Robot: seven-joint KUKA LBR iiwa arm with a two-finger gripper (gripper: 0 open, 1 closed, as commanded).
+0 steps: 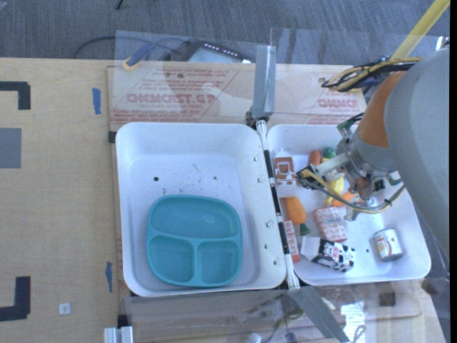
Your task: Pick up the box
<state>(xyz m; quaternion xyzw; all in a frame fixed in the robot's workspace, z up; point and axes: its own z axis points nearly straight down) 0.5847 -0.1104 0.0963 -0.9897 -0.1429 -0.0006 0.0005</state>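
Two white bins sit side by side on the counter (57,191). Going left to right, the left bin (136,148) holds a teal divided tray (193,240) toward its 6 o'clock edge. The right bin (414,263) carries the clutter: a small white box (284,170) with orange print at its 9 o'clock wall, an orange carrot-like piece (293,210) just below it, a pinkish packet (330,224), a black-and-white toy (335,254) at 6 o'clock and a small can (386,244) toward 4 o'clock. The gripper (341,183) hangs over the middle of this bin among yellow and orange items, near the box but at its 3 o'clock side; whether the jaws are apart or together cannot be told. My judgement: this is the approach step, nothing lifted. The next move calls for shifting toward 9 o'clock, centring over the box, then descending close to the bin wall.
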